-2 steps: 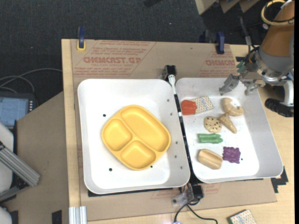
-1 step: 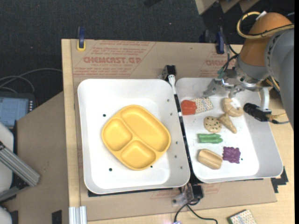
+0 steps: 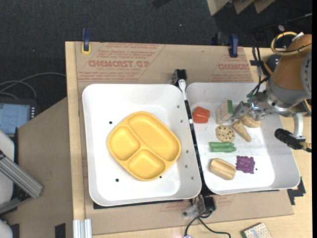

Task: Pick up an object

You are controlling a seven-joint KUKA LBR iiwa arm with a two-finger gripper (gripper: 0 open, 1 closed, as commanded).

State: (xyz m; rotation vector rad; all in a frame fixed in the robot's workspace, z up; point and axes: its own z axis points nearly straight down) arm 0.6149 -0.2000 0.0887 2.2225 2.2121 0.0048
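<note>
1. Nearest the bottom of the frame in the right-hand shallow white bin (image 3: 277, 180), a tan bread-roll-shaped toy (image 3: 222, 168) lies at the lower middle, with a purple bunch-of-grapes toy (image 3: 245, 163) just beside it to the right.
2. A little higher up, a green bean-pod toy (image 3: 222, 146) lies crosswise, and a round speckled cookie toy (image 3: 225, 133) sits just above it.
3. To the right of the cookie, a tan wedge-shaped piece (image 3: 242, 131) lies tilted, close under my fingertips.
4. My gripper (image 3: 246, 110) hangs over the upper middle of the right bin, reaching in from the right edge of the frame. How far my fingers are parted I cannot tell, nor whether anything sits between them; the clutter beneath hides that.
5. Just left of my tips there is a pale speckled slab (image 3: 223, 113) with a slim green stick (image 3: 230, 106) standing at its upper edge.
6. Further left, near the dividing wall, a red-orange pepper-like toy (image 3: 200, 115) rests alone.
7. In the left-hand shallow white bin (image 3: 99, 108), a yellow three-compartment plastic plate (image 3: 143, 145) sits near the centre, turned at an angle.
8. Both bins rest on a brown cardboard-covered bench (image 3: 124, 61) with red lettering toward the top of the frame.
</note>
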